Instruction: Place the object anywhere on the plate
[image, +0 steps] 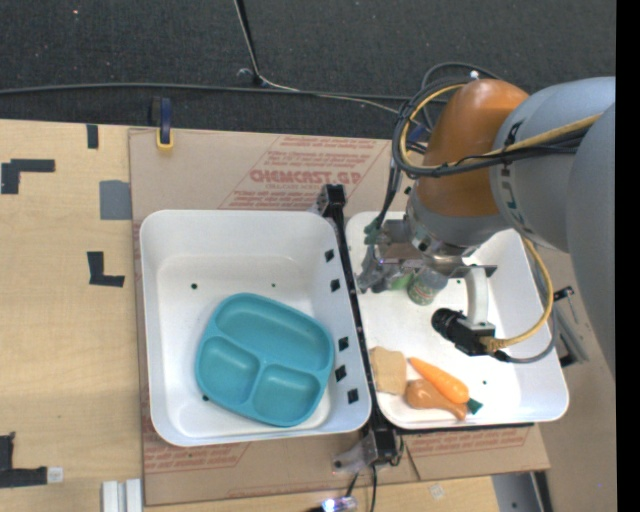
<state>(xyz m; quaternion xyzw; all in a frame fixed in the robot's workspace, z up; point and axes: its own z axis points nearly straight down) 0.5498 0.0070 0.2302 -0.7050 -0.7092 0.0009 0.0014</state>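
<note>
On the bench (60, 300), the left bin (160, 250) holds a teal divided plate (263, 358) with three compartments, lying flat toward the bin's near side. A black divider strip (343, 290) runs between the two bins. In the right bin (530, 400), near its front left corner, lies a pale tan bread-like piece (389, 370); just beside it to the right is a toy carrot (440, 378) with a green tip, lying at a slant, and a brownish rounded piece (422, 396) touches the carrot's underside. Farther back in that bin the jaws (400, 272) hang low over the floor, next to a small green and white can-like object (424, 289); whether they are wide or narrow I cannot tell. The grey arm (560, 150) with its orange band (470, 125) reaches in from the right.
</note>
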